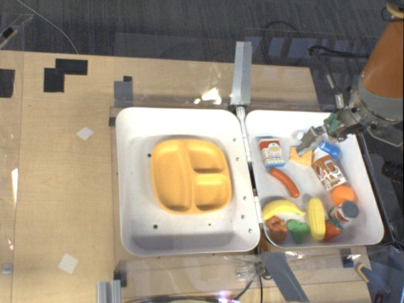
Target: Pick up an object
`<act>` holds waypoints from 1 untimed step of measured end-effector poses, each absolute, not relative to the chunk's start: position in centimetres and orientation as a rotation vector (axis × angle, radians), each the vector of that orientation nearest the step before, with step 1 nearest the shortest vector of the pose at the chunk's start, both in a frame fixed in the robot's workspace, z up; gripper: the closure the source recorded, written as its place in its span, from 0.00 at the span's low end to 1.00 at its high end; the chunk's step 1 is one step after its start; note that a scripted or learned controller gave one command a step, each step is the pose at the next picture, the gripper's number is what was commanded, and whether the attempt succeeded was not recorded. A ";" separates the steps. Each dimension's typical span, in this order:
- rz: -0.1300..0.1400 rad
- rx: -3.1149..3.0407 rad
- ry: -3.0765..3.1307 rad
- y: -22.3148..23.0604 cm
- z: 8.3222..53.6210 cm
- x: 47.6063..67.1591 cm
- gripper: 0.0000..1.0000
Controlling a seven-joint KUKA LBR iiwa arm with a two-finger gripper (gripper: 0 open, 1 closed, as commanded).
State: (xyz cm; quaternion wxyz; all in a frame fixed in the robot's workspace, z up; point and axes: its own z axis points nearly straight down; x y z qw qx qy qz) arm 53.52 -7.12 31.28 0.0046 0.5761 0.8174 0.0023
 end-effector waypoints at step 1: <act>-0.003 2.258 2.188 -1.7 19.8 54.1 0.00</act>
